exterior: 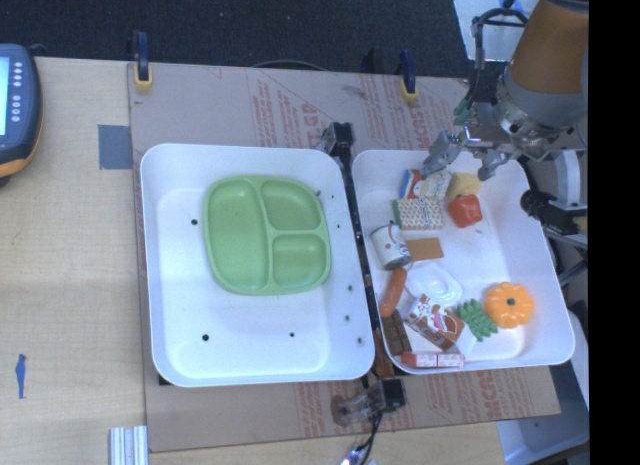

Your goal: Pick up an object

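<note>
Right bin (540,253): pincer (462,161) open just above yellow block (462,185).

The bench (70,283) is light wood. A brown cardboard sheet (290,103) lies on it. Two white bins sit on the sheet, the left bin (160,283) and the right bin (545,283), touching. A grey tape square (115,146) sticks far left.

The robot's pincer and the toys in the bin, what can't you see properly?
- The pincer hangs above the right bin; what lies directly beneath it is hidden.
- The arm is cut off by the camera view's top edge.
- The small packets near the orange pumpkin overlap; their print is too small to read.
</note>
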